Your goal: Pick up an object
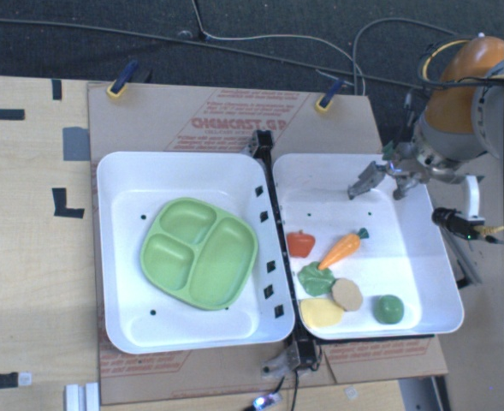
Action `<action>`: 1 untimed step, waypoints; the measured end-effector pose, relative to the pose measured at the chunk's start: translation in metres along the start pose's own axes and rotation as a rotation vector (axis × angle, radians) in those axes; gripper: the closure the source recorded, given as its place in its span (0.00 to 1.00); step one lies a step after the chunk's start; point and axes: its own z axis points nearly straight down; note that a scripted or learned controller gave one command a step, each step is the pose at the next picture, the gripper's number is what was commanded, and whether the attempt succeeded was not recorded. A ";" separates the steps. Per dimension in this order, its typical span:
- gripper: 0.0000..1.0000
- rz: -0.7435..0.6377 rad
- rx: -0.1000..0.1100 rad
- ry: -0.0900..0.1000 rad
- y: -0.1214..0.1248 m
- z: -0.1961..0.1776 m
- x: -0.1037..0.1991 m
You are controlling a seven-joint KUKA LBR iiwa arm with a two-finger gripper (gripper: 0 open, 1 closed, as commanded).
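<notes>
From my seat I read the surface [29, 229] first, with the left bin [115, 255] at frame centre-left carrying a green divided plate [200, 253], and the right bin [423, 255] beside it at centre-right. The arm [465, 92] sits at the upper right, its gripper [380, 181] hovering over the bare upper part of the right bin; the jaws look spread and pinch nothing. I judge this the approach step, before any grasp. The candidates cluster in the lower part of that bin: a yellow piece [322, 312], a leafy green piece [316, 279], a carrot [343, 249], a tan disc [347, 294], a green ball [388, 308], a small red piece [300, 244]. Next I need to travel down-frame, centre over one, perhaps the carrot lying apart, and descend.
</notes>
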 end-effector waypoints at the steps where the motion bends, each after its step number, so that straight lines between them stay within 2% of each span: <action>1: 0.00 0.000 0.000 0.000 0.002 0.054 -0.003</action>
